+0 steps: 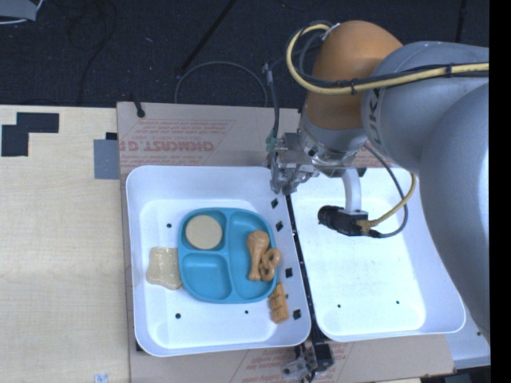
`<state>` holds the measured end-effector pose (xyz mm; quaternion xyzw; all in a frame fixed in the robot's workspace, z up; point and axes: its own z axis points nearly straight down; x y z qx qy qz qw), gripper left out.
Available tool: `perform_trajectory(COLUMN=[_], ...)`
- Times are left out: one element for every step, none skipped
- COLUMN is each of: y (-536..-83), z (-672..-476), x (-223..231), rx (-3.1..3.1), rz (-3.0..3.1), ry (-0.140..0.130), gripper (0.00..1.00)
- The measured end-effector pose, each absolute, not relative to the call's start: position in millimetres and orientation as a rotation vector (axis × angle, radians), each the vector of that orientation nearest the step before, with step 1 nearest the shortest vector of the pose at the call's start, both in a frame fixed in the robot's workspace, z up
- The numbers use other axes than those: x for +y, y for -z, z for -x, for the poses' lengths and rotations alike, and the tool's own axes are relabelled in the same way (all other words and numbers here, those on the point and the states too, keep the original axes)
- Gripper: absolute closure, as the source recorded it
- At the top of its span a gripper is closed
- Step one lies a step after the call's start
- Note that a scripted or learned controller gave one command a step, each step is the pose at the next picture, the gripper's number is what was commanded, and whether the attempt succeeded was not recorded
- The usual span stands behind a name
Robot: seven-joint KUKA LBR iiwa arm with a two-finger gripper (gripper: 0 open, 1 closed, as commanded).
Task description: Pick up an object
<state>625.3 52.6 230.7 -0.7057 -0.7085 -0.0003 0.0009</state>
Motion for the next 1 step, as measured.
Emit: perform_trajectory(y=[-231.3], z=[-634.4], x=[95.3], rx=[-2.224], rz=[2.216], ry=[-0.001], gripper=[1.00])
